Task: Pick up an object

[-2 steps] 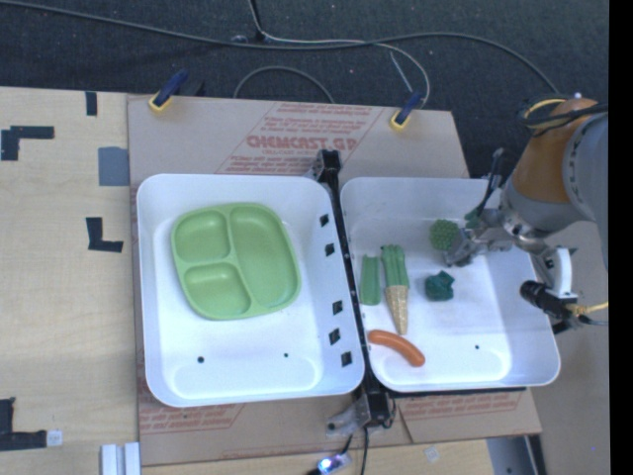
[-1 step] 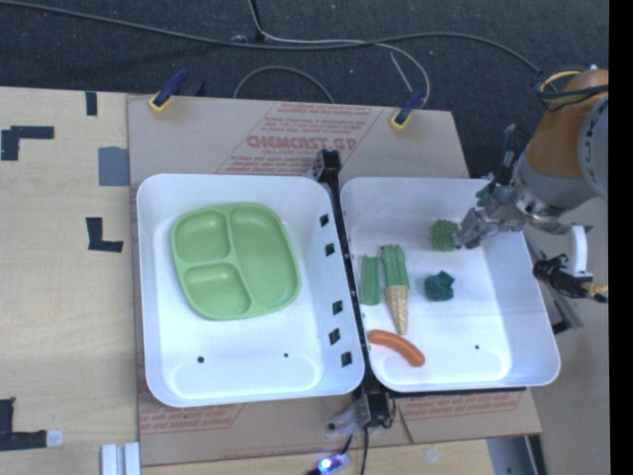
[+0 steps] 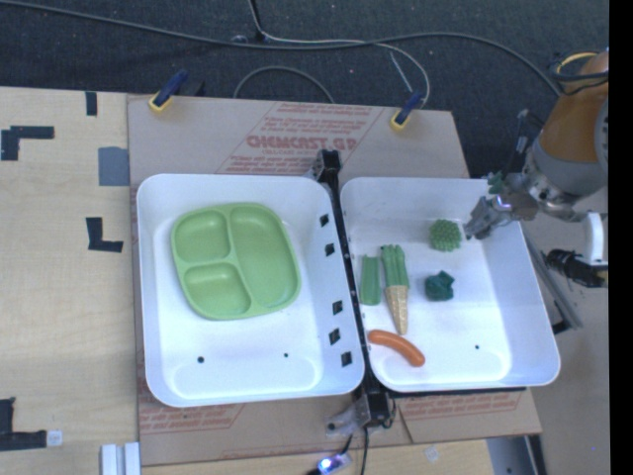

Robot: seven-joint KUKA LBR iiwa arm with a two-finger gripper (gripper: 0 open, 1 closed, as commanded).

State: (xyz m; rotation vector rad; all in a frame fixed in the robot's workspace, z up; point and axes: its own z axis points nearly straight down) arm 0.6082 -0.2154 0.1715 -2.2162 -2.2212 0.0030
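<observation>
In the right bin (image 3: 514, 295) lie a light green broccoli floret (image 3: 446, 235), a dark green piece (image 3: 440, 286), a corn cob (image 3: 398, 305) with green stalks (image 3: 381, 271) beside it, and an orange sausage (image 3: 397, 347). My gripper (image 3: 485, 216) hangs at the right bin's far right side, just right of the light green floret. Nothing shows between its fingers.
The left bin (image 3: 158, 265) holds a green divided plate (image 3: 235, 260). A black divider with clips (image 3: 341, 275) runs between the bins. Blue-and-yellow clamps (image 3: 168, 90) (image 3: 407, 112) pin the cardboard at the back, and cables cross the dark floor.
</observation>
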